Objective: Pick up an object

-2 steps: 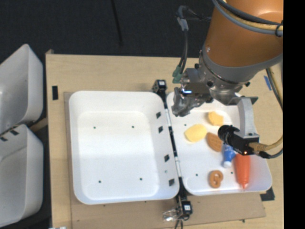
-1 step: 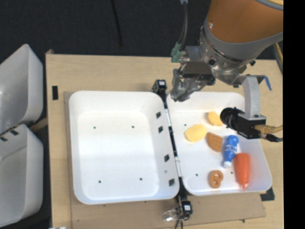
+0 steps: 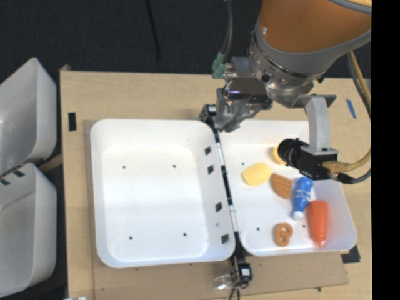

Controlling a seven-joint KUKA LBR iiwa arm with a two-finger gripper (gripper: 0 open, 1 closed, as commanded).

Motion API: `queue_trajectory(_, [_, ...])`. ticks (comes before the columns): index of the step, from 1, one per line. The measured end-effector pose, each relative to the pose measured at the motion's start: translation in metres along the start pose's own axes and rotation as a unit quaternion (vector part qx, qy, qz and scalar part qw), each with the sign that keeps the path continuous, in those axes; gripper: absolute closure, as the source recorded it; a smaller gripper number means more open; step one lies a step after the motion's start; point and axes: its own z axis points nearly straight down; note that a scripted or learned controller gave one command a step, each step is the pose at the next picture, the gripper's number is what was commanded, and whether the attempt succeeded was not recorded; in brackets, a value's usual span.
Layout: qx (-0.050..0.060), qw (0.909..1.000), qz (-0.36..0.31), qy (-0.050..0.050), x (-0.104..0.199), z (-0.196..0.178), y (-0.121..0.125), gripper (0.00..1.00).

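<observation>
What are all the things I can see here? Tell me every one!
left bin: one, white, left half of the bench.
right bin: one, white, beside it on the right.
yellow piece: one, pale yellow, right bin, near the middle.
brown piece: one, brown, just right of the yellow piece.
blue bottle: one, blue and white, right of the brown piece.
carrot: one, orange-red, by the right bin's right wall.
pretzel: one, brown, near the right bin's front edge.
bench: one, tan wood.
gripper: one, dark metal, over the right bin's back left corner.
arm: one, grey and orange, top right.
</observation>
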Motion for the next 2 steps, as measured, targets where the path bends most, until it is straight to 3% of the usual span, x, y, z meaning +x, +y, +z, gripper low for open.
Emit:
queue_trajectory(1, [0.000, 1.0000, 0.000, 0.000, 0.038, 0.008, 0.037, 1.00])
queue_trajectory(2, [-0.002, 1.0000, -0.002, 0.002, 0.087, -0.047, 0.015, 1.00])
